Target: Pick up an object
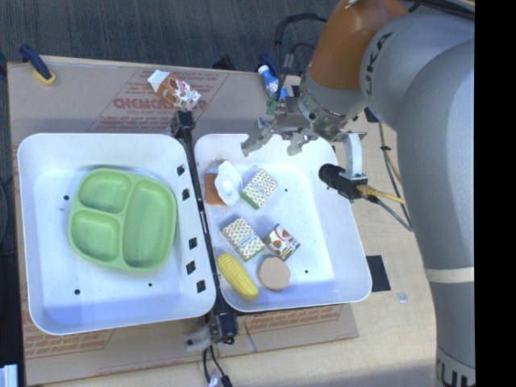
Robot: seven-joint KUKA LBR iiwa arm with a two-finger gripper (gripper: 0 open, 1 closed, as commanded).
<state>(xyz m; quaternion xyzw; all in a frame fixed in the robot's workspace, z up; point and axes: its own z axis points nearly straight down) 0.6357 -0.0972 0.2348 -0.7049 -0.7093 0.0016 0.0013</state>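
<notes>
My gripper (276, 143) hangs over the far edge of the right bin (343, 252), fingers spread open with nothing between them. Below and in front of it lie the bin's objects: a white crumpled item (228, 181) on an orange piece (212, 190), a patterned box (260, 188), a second patterned box (243, 238), a small red-and-white carton (281, 241), a yellow corn cob (238, 276) and a tan round disc (275, 276). The nearest object, the patterned box, sits a little in front of the fingertips.
The left bin (40, 216) holds a green divided plate (123, 218). A small snack carton (174, 91) lies on the cardboard behind the bins. A blue clamp (37, 64) sits at the far left corner. The arm's body and cables fill the right side.
</notes>
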